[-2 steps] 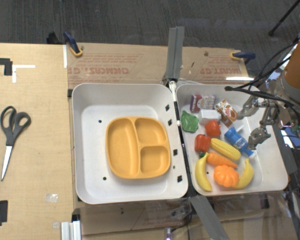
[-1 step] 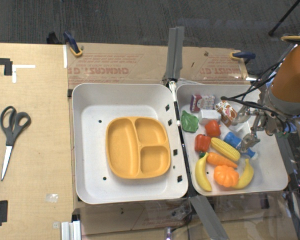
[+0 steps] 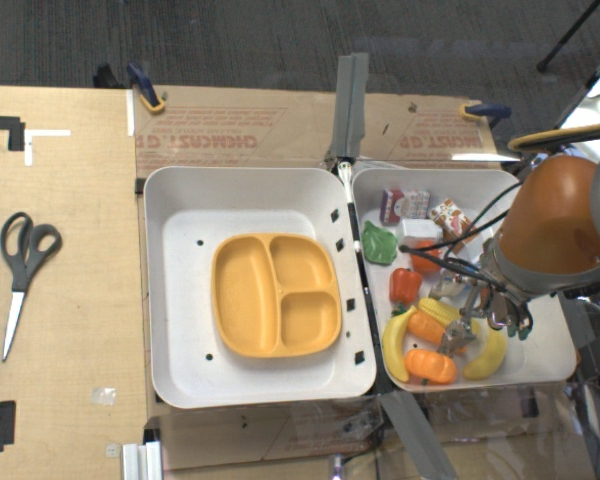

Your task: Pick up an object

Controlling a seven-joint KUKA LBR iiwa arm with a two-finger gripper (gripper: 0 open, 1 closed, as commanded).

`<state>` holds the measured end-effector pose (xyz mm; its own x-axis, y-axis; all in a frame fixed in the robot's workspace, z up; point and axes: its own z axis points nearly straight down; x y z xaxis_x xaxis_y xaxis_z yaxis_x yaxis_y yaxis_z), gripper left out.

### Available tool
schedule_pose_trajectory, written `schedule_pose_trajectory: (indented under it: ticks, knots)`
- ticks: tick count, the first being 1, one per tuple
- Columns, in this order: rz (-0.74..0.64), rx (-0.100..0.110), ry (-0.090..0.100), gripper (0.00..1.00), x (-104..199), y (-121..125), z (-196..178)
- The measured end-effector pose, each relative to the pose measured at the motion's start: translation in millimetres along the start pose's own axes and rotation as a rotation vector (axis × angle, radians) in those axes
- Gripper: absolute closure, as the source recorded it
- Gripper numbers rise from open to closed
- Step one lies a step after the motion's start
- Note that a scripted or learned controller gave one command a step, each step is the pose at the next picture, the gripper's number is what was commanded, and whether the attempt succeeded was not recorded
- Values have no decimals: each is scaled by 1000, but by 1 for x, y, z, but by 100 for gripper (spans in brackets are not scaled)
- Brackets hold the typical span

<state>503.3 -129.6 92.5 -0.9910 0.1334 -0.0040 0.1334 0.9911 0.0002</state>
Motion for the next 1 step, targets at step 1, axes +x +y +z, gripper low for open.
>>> schedule_pose_trajectory:
  ticks: [1]
  knots:
    - [110,3,62,0,-80,21,4]
